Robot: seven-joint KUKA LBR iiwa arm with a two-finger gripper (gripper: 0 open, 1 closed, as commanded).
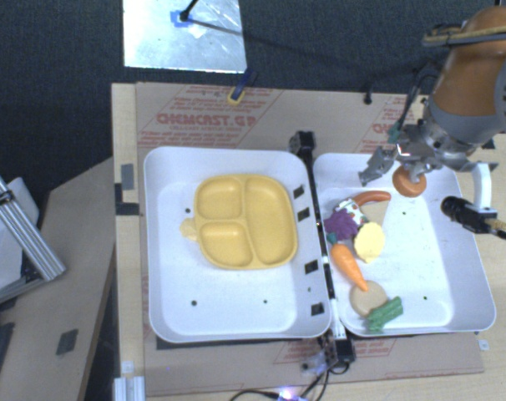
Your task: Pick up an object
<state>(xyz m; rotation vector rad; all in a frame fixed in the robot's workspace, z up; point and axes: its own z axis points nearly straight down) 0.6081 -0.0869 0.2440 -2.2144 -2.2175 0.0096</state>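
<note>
My gripper (pixel 395 174) hangs over the back of the right bin (pixel 453 282), open with its fingers spread. A round orange toy (pixel 410 183) sits right under the right finger; I cannot tell whether it touches. Just in front lies a red sausage (pixel 372 197). Along the bin's left side are a purple bunch of grapes (pixel 343 223), a pale yellow piece (pixel 370 242), a carrot (pixel 348 265), a tan disc (pixel 364 297) and a green piece (pixel 386 312).
The left bin (pixel 165 249) holds a yellow divided plate (pixel 240 222). A black divider with clips (pixel 316 224) runs between the bins. A black cylinder (pixel 462 211) juts over the right bin's right side. The right half of the right bin's floor is bare.
</note>
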